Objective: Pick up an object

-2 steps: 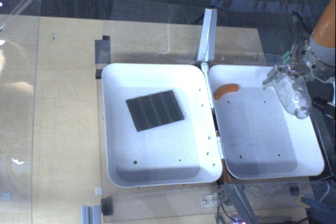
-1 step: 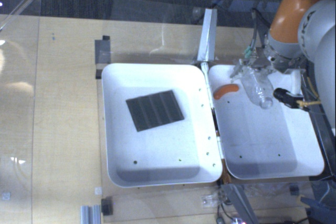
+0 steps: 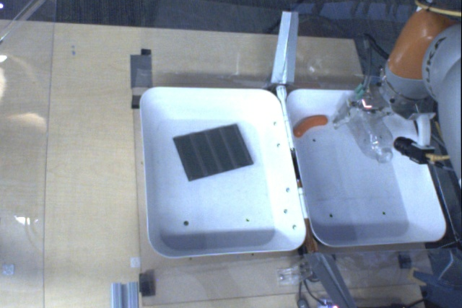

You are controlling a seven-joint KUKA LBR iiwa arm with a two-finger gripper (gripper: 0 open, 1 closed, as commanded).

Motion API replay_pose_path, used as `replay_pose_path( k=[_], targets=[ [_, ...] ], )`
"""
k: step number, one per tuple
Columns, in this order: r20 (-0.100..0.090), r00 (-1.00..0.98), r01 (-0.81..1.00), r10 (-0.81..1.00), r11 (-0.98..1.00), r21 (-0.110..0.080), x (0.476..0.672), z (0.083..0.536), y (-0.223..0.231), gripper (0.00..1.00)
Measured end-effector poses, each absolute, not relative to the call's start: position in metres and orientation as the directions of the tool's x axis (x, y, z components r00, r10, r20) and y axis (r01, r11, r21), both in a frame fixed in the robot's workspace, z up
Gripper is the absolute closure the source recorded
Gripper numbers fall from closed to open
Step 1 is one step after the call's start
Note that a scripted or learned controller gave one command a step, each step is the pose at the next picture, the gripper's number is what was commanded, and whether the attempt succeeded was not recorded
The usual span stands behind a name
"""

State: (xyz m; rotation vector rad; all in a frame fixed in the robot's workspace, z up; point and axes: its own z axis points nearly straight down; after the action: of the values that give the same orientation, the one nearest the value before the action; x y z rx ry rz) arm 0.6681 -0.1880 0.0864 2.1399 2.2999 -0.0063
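A small orange sausage-shaped object [image 3: 310,125] lies in the right bin [image 3: 375,216], near its far left corner. In the left bin [image 3: 216,227], a dark grey ribbed rectangular pad [image 3: 214,151] lies flat, slightly left of centre. My gripper [image 3: 377,144] reaches in from the right over the far part of the right bin. It hangs just right of the orange object and apart from it. Its pale, see-through body blends into the white bin floor.
A metal bar [image 3: 284,54] stands at the back, above the seam between the two bins. Black brackets [image 3: 142,71] sit at the left bin's outer corners. The wooden bench [image 3: 72,155] spreads wide to the left.
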Motion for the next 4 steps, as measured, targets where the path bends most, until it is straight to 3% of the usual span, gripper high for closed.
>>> replay_pose_path(
  k=[1, 2, 3, 4],
  targets=[
    [-0.004, -0.303, 0.953, 0.953, 0.303, 0.007, 0.633, 0.088, -0.2, 0.0],
    [0.013, -0.415, 0.91, 0.91, 0.415, -0.018, 0.666, 0.088, -0.206, 0.0],
    [0.011, -0.461, 0.887, 0.887, 0.462, -0.016, 0.664, 0.093, -0.206, 0.0],
    [0.008, -0.463, 0.886, 0.887, 0.463, -0.012, 0.666, 0.105, -0.205, 1.0]
  ],
)
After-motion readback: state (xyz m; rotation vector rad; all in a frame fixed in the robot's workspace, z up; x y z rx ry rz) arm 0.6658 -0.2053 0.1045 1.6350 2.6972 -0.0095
